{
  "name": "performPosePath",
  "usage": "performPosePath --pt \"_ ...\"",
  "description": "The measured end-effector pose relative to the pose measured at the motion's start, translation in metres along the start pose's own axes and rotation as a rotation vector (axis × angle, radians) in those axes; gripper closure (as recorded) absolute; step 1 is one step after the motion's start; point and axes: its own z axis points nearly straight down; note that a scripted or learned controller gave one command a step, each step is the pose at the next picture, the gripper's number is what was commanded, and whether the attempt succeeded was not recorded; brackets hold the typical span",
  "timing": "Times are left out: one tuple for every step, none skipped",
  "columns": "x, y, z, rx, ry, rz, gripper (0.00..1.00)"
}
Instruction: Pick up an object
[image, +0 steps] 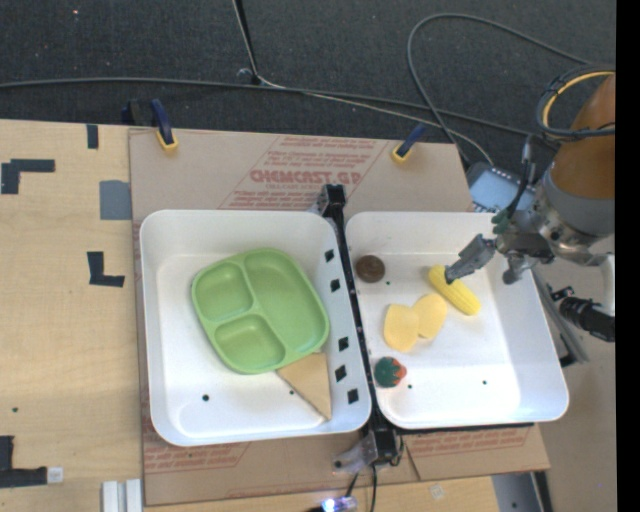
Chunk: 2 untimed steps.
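Yellow corn (455, 291) just below-left of spread fingers (470, 261).

The grey arm reaches in from the right, its end effector (492, 262) angled downward with fingers spread apart.

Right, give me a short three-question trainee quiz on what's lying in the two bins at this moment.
1. True or false: the green divided tray lies in the right bin.
2. Which item lies nearest the gripper?
A. the brown round piece
B. the yellow corn cob
C. the tan wedge
3. Fill in: the small green and red item sits in the right bin close to the ____ between the bins.

Key:
1. False; it lies in the left bin.
2. B.
3. Divider.
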Motion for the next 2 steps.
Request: performPosePath --pt "0.0 0.002 -0.006 -0.011 -0.002 -0.003 0.0" --pt "-0.002 0.001 0.058 -0.005 -0.002 -0.002 0.0"
